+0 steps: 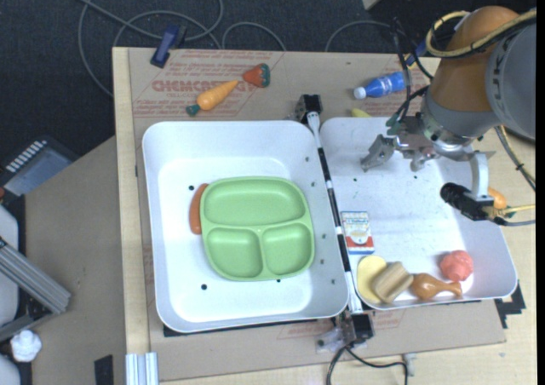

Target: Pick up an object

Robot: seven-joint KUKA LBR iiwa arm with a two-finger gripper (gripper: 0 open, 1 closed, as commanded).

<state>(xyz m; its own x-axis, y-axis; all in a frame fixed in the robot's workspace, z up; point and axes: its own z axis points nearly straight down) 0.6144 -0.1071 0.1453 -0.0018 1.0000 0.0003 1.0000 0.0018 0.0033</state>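
The orange sausage-like thing (196,209) is mostly tucked under the green tray's (255,228) left edge. The arm (485,60) is cut off at the right edge. The little carton's (357,233) label can't be read, too small.

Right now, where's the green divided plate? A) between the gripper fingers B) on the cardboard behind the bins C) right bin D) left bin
D: the green divided plate lies flat in the left bin, partly covering a hot dog, away from the gripper over the right bin.
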